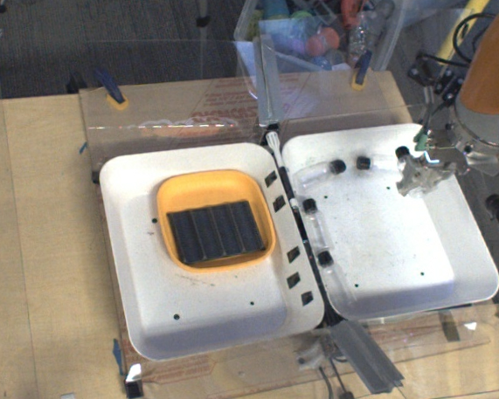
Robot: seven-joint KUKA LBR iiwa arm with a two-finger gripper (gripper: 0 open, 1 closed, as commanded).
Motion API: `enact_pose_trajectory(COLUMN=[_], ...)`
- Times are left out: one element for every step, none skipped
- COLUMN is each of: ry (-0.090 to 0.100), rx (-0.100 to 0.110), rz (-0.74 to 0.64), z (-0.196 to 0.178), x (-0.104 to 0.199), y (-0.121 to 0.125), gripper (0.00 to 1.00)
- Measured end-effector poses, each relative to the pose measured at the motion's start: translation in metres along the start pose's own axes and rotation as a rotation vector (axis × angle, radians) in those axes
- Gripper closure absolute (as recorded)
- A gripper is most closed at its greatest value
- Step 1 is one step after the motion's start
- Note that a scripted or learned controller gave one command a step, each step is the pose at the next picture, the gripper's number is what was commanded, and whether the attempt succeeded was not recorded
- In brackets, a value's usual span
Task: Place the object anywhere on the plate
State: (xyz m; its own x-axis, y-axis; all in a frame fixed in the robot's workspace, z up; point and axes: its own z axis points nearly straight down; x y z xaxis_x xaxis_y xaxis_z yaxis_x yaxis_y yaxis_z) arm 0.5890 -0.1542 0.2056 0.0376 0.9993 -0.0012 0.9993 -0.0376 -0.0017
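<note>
Looking down on the counter, we see two shallow white bins side by side, meeting along a dark seam with small black clips. In the left bin sits an orange plate with rounded corners, and a dark ribbed object lies flat inside it, its edges within the plate's rim. White floor runs all around the plate, widest along the near side.

The right bin has a broad bare floor, speckled with small dark marks; a few little black pieces sit near its far edge and along the seam. The claw hangs at that bin's far right corner, close to the rim, with grey arm and orange band behind it. We cannot tell whether it is released or clenched, and we see nothing in it.

Beyond the bins stands a clear tub of coloured toys, and blue clamps hold a clear sheet at the far edge. We can read no labels or writing anywhere.
</note>
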Motion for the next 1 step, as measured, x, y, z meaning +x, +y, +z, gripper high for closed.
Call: enact_pose_trajectory(ry=[-0.002], rx=[-0.005], rz=[-0.207], z=[-0.0276], x=[0.0054], y=[0.0517], gripper=[1.00])
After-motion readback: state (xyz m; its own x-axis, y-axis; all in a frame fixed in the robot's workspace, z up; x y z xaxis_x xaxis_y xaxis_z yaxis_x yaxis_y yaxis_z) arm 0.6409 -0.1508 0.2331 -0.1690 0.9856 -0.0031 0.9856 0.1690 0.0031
